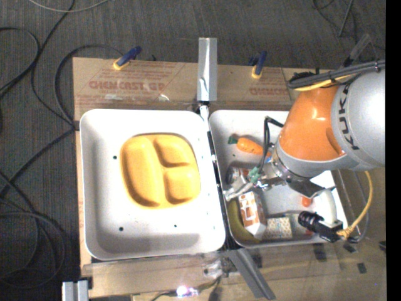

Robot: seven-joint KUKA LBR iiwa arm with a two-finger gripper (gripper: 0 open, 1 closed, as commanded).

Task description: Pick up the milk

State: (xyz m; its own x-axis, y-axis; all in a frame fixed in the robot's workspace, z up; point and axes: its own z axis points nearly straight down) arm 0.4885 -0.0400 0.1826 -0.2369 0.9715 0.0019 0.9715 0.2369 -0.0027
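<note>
The milk (250,213) is a small brown and white carton lying near the front of the right bin (219,125). My gripper (249,179) hangs just behind the carton, low over the bin's left part, under the orange wrist band (310,130). Nothing shows as lifted; the carton rests on the bin floor. The arm's bulk hides much of the bin's right half.
An orange carrot (249,145) lies at the back of the right bin. A flat speckled packet (279,227) sits right of the carton, and a small red piece (305,200) lies further right. A yellow divided plate (161,169) rests in the left bin (100,187).
</note>
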